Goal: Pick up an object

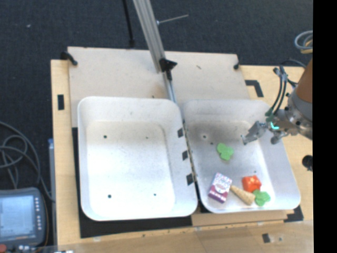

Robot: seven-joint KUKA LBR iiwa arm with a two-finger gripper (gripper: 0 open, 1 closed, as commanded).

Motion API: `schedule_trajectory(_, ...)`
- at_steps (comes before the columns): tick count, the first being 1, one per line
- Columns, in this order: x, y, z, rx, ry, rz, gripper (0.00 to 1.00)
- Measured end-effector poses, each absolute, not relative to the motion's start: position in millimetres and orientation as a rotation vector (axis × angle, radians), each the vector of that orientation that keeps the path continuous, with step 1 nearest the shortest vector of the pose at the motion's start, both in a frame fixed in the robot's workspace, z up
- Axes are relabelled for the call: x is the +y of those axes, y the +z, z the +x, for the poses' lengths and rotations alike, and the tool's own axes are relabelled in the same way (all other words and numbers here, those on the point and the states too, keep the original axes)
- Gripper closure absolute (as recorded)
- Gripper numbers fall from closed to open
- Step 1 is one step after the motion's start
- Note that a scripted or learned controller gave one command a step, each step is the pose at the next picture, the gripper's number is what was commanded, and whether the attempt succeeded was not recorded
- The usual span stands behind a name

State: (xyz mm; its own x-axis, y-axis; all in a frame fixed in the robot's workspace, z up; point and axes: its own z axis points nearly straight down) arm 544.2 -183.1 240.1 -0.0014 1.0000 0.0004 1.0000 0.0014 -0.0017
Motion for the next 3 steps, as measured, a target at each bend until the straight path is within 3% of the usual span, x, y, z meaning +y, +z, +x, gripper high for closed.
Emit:
schedule_trajectory(1, -183, 242, 545.0, -2.224, -0.002, -2.221, 0.0)
schedule_trajectory(2, -178, 185, 551.5, -2.219, 0.005, -2.221, 0.0)
schedule_trajectory(3, -180, 132, 540.2, -2.218, 0.006, -2.221, 0.0)
